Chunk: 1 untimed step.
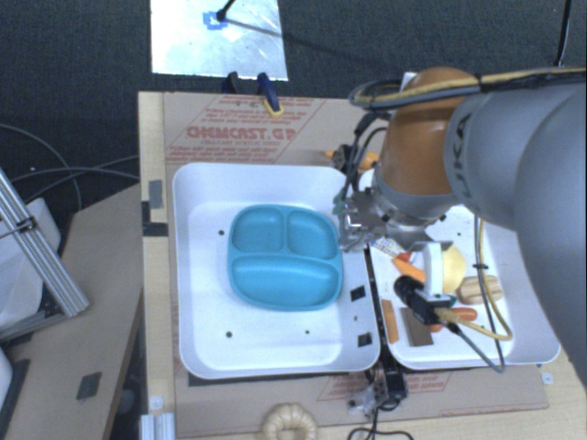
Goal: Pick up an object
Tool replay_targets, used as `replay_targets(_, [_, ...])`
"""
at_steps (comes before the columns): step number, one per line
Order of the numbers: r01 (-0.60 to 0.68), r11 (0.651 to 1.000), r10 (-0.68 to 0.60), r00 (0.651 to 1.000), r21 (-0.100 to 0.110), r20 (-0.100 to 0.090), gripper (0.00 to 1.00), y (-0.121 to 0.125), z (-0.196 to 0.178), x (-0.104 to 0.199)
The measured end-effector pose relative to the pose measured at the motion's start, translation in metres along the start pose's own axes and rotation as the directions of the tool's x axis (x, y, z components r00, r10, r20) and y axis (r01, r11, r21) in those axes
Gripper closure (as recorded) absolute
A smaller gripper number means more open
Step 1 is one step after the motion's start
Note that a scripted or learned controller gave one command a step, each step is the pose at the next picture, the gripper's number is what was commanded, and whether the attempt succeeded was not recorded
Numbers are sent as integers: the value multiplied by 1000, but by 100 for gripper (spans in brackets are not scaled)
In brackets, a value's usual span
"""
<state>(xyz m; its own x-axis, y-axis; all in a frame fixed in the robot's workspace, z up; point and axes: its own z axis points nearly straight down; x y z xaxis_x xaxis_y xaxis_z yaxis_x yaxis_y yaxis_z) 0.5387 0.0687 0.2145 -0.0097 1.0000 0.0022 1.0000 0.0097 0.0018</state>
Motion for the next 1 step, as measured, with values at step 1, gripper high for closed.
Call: replay_targets(1, [-4,1000,4,1000,1,1,100,2,0,-2])
